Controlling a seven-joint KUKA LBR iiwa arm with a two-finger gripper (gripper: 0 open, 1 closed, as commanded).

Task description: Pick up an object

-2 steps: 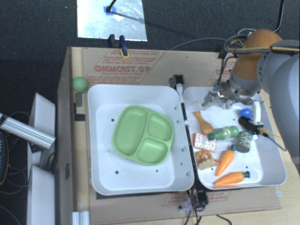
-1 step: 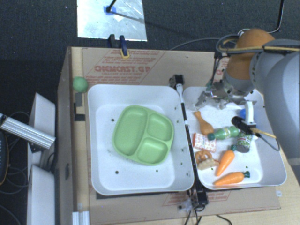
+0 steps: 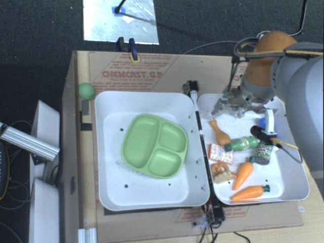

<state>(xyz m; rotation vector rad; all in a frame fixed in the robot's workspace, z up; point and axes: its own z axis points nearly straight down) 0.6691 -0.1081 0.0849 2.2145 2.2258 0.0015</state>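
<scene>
My gripper [image 3: 226, 111] hangs over the back left corner of the right bin [image 3: 298, 184], its metal fingers spread, open, with nothing between them. Just in front of it lies a tan drumstick [image 3: 219, 131]. Further forward are a green bottle [image 3: 242, 144], a red and white packet [image 3: 221, 153], a brown pretzel [image 3: 221, 170] and two orange carrots [image 3: 243, 174] [image 3: 249, 192]. A dark round piece [image 3: 261, 156] sits beside the bottle's right end.
The left bin [image 3: 109, 186] holds a green divided plate [image 3: 154, 145]. A green ball [image 3: 86, 90] rests outside on the bench's left edge. A blue and white item [image 3: 265, 120] lies at the right bin's back, under the arm.
</scene>
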